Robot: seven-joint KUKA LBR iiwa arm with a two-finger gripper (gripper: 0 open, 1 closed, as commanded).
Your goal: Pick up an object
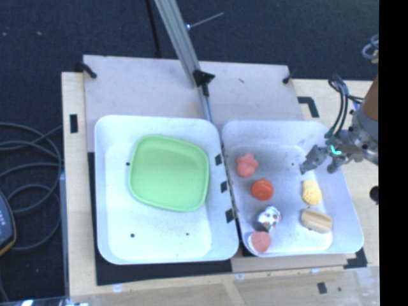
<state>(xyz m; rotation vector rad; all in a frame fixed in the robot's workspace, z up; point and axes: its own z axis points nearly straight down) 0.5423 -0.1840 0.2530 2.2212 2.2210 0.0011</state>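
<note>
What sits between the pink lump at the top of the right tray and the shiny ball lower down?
In the camera view, a red-orange ball lies between the pink lump and the shiny ball, in the right bin.

green plate [169,173], white bins [115,234], red ball [262,189], yellow corn [311,192]

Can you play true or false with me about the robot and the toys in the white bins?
1. The green plate lies in the left bin. True.
2. The gripper hovers over the left bin. False: it is over the right bin, near its far right edge.
3. The yellow toy sits just below the gripper in the picture. True.
4. The red ball rests on the green plate. False: it is in the right bin.
5. The right bin holds several small toys. True.
</note>
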